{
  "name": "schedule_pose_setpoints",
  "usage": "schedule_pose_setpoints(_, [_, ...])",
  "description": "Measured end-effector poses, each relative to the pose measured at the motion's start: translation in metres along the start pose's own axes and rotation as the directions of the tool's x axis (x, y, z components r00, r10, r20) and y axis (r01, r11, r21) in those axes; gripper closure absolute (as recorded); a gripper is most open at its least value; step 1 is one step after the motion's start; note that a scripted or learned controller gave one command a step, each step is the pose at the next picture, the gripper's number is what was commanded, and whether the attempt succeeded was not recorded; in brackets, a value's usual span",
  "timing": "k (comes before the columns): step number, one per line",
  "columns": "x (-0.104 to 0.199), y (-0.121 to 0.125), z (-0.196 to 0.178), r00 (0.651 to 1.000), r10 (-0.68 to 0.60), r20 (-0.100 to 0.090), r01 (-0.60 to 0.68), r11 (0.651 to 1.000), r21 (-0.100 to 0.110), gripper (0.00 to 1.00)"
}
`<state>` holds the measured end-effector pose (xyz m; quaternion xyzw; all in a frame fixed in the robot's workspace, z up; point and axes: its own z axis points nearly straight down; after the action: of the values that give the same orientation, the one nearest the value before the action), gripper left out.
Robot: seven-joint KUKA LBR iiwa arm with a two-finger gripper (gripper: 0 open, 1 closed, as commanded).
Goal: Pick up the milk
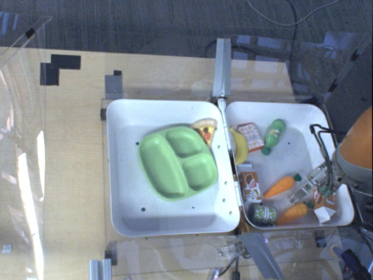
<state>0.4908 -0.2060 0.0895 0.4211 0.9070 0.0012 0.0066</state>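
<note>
The left bin (116, 174) held a green divided plate (178, 161). Over the right bin's (303, 112) near right part hung the gripper (308, 186), its grip state indeterminable, beside two carrots (280, 186). The milk (249, 185), apparently the brown carton, lay against that bin's left wall.

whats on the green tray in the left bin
Its three compartments look bare. A pizza slice lies by the green tray, at its far right corner. What lies beneath the tray is covered.

Two white bins (116, 174), one green tray (178, 162), two carrots (280, 186), one green bottle (273, 135), two cartons (250, 136).
</note>
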Motion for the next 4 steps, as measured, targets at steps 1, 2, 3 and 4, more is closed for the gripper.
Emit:
schedule_pose_setpoints(1, [0.001, -0.001, -0.056, 0.999, -0.037, -0.004, 0.037, 0.999, 0.002, 0.0])
schedule_pose_setpoints(2, [0.002, -0.001, -0.009, 0.997, -0.079, -0.006, 0.079, 0.997, 0.003, 0.0])
schedule_pose_setpoints(3, [0.0, 0.002, -0.02, 0.997, -0.077, 0.001, 0.077, 0.997, -0.002, 1.0])
schedule_pose_setpoints(4, [0.0, -0.001, -0.117, 0.989, -0.146, -0.003, 0.146, 0.989, 0.001, 1.0])
